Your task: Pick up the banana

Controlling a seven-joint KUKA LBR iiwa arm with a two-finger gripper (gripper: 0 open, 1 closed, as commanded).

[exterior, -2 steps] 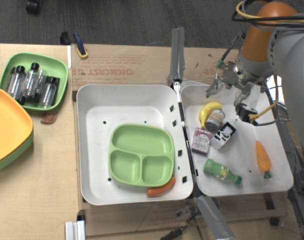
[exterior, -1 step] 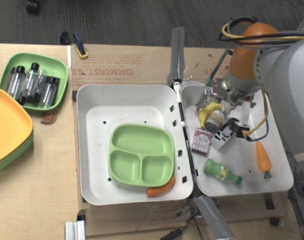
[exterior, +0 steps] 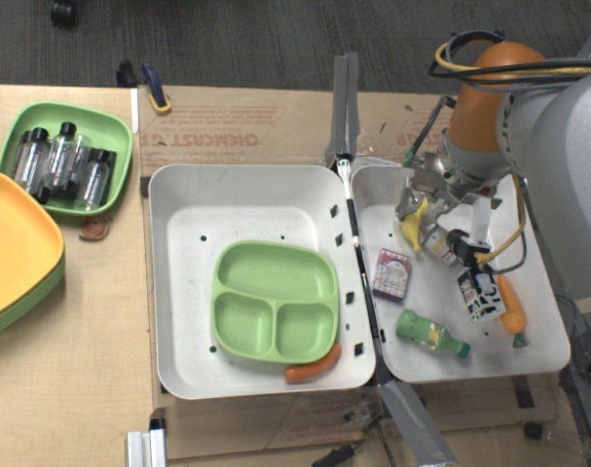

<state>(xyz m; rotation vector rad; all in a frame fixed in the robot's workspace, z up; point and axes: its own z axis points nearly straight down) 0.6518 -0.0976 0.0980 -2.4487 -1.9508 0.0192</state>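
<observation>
Camera view: arm [exterior: 529,134] reaches in from the right over the right bin [exterior: 538,353], gripper [exterior: 419,205] low at the bin's back part with the banana [exterior: 412,224] pinched between its fingers, lower end hanging free. Left bin [exterior: 178,261] holds a green divided plate [exterior: 276,302] with an orange sausage [exterior: 313,366] against its front edge. Right bin also has a green bottle [exterior: 431,335], pink packet [exterior: 391,274], carrot [exterior: 511,309].

Dark grey carpet [exterior: 276,17] runs along the top from ten to two o'clock, with a chair castor [exterior: 64,10] at eleven; a light wooden bench [exterior: 71,387] lies below.
</observation>
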